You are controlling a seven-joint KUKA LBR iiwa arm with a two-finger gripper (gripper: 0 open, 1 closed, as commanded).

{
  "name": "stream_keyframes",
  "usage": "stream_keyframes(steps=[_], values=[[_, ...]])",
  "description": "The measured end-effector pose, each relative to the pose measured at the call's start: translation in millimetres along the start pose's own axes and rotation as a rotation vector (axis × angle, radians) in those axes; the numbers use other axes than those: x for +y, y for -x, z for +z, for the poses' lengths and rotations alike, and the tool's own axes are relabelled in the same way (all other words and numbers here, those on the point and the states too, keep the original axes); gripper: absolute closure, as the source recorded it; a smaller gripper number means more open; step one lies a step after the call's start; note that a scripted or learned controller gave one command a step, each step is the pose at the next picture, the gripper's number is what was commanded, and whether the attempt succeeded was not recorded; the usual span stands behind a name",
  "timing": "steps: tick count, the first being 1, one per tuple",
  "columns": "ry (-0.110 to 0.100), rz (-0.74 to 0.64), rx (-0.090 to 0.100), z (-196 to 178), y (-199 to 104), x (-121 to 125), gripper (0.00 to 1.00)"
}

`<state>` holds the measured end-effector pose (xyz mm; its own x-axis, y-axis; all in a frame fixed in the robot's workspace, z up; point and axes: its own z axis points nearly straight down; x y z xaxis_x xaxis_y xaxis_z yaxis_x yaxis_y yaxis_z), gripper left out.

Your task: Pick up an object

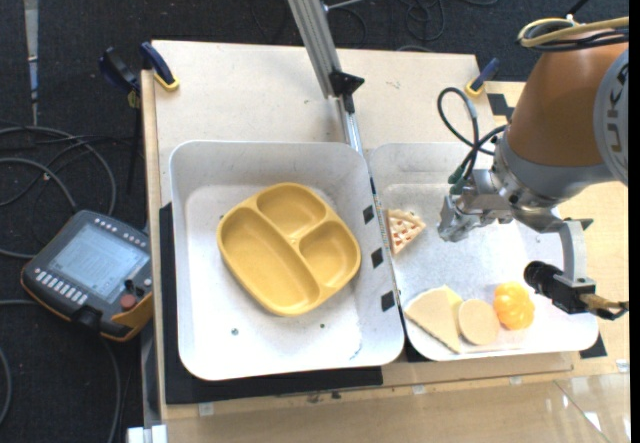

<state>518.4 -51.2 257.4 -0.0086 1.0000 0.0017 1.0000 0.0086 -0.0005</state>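
Approach step, judged from the layout: gripper [455, 226] poised over the right bin [420, 163], above bare floor, nothing lifted yet. State of the fingers: cannot tell (tips lost in the dark cluster of wrist hardware and cable, too small to resolve), and nothing visible between them. Nearest candidate: waffle piece [404, 229], just to the left of the fingers, lying against the wall shared with the left bin [190, 171]. Further candidates nearer the camera than the fingers, at the right bin's front edge: pale wedge slice [432, 316], round beige slice [478, 322] touching it, and orange-yellow piece [513, 307] touching the round slice on its right. Yellow divided plate [288, 247] well to the left of the fingers, in the other bin, flat and broad, probably a poor fit for a two-finger pinch. Next move, as a judgement: small sideways shift toward the waffle piece, then descent with fingers straddling it; closeness to the bin wall likely to crowd one finger. Alternative: front-edge slices, thin and flat, so hard to get under.
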Motion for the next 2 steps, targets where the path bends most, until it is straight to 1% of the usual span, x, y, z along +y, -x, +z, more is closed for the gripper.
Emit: stream_keyframes(steps=[1,2], values=[[-0.002,0.000,0.000,16,-58,-2,1.00],[-0.001,0.000,0.000,22,-108,-13,1.00]])
